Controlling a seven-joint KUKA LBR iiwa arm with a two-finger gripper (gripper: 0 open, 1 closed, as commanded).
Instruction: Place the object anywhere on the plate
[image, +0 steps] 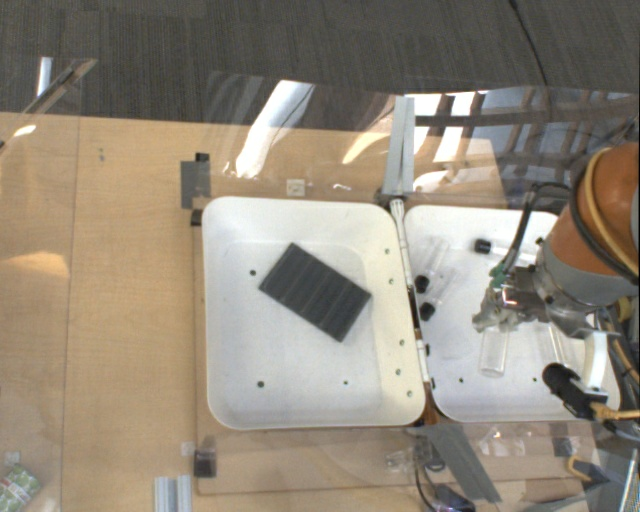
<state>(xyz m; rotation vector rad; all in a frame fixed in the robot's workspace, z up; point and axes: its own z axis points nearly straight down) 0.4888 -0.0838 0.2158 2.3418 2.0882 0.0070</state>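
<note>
The gripper (497, 318) is seen low over the right shallow white plastic bin (455, 390), with a small clear, tube-like object (491, 352) hanging just below it; whether it is gripped cannot be told, nor the gripper's opening. The pick-up step is judged in hand; a carry leftward is called for next. Farther off, the dark grey ribbed rectangular plate (315, 291) lies tilted in the left white bin (230, 400).
</note>
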